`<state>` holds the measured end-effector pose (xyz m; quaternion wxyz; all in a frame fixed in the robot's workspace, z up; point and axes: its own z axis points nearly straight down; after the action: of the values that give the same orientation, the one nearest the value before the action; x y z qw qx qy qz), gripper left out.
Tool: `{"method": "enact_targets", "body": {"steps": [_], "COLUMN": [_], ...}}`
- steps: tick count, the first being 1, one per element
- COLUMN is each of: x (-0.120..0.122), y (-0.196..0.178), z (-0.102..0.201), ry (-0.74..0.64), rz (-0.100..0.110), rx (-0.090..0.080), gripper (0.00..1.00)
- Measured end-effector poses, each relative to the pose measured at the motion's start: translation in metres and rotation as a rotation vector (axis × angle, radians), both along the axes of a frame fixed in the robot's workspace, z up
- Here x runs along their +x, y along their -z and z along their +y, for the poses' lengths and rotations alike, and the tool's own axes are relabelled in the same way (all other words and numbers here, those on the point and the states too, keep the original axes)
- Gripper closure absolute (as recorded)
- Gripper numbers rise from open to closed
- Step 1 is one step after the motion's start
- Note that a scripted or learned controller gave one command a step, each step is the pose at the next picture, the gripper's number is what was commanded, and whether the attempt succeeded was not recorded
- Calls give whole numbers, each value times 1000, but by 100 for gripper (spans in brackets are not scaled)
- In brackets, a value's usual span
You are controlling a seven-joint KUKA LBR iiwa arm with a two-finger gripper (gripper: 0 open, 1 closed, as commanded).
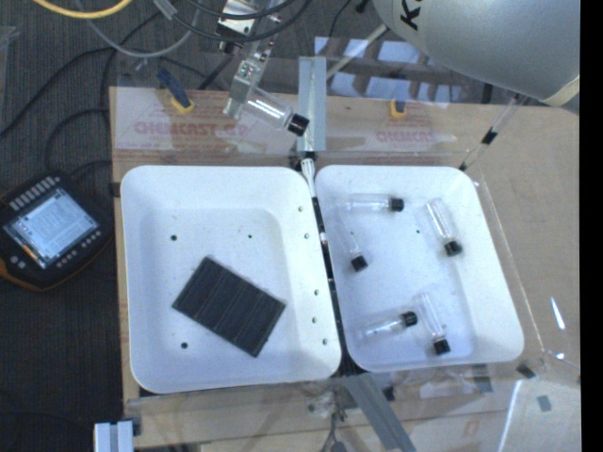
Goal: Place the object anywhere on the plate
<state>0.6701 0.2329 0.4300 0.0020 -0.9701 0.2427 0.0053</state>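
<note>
Centrally, flat ribbed black plate tilted in glossy left bin.

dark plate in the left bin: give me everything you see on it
The plate is a flat, dark grey to black rectangle with faint parallel ridges or slats across its face; the material looks matte, like plastic or rubber. It lies flat on the floor of the left bin, in the lower middle, turned at a slant to the bin walls and clear of them. Nothing rests on it or touches it apart from the bin floor.
</note>
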Motion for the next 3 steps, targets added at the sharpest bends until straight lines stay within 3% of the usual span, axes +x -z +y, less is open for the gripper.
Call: {"method": "enact_targets", "body": {"steps": [1, 3], "x": [0, 0], "y": [-1, 0], "z": [0, 0], "ry": [631, -76], "rz": [1, -2], "rx": [-7, 0], "gripper": [100, 100]}}
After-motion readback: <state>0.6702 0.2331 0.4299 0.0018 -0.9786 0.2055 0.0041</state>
